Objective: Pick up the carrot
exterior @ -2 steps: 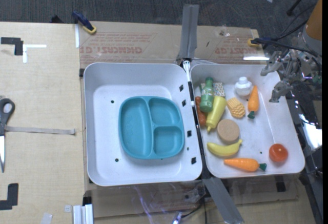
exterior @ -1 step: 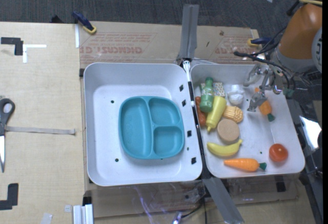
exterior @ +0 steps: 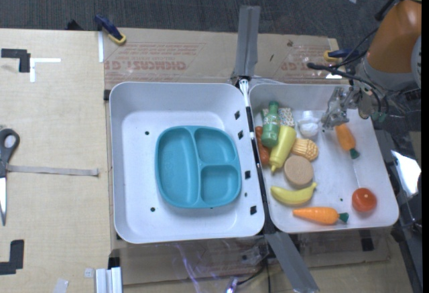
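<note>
Camera view: looked down at a slant on two shallow white bins side by side on the desk. Held, in the left white bin (exterior: 118, 151), one teal three-compartment plate (exterior: 199, 166), lying flat near the middle. Held, in the right white bin (exterior: 373, 171), a crowd of toy food along the left wall: a green bottle (exterior: 271, 123), a yellow squeeze bottle (exterior: 283, 144) leaning against it, a yellow corn cob (exterior: 305, 148) just beside that, a round tan disc (exterior: 299, 169) below, and a yellow banana (exterior: 293, 194) nearer the front. Lay flat along the front wall, an orange carrot with a green top (exterior: 320, 216), its green end pointing right, near a red tomato (exterior: 364, 200). Lay further back, a second, shorter orange carrot (exterior: 345, 137), tilted, directly under the jaws at the end of the grey arm with its orange band (exterior: 395, 37).

Could not be told whether the jaws were spread or pressed together, nor whether they touched the shorter carrot. Stayed mostly hidden behind the yellow bottle, a red item (exterior: 262, 151). Cut off by the left edge, a pair of scissors (exterior: 7, 151) on the desk.
</note>
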Controlling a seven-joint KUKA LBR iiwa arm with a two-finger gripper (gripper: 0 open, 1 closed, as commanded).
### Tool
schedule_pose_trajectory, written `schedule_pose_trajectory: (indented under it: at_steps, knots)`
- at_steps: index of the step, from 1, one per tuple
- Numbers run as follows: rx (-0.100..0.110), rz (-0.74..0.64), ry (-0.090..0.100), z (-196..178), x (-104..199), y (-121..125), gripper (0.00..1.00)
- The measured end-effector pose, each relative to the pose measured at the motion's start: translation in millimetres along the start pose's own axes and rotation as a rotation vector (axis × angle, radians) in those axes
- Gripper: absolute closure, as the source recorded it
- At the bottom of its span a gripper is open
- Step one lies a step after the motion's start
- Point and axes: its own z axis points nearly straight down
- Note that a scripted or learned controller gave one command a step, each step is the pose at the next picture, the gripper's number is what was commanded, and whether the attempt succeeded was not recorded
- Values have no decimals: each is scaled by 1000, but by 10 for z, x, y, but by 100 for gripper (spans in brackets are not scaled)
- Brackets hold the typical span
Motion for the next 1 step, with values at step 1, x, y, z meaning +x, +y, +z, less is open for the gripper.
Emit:
schedule_pose_trajectory:
  at_steps: [1]
  knots:
    - [-3, 64, 9, -502, 388, 652, 100]
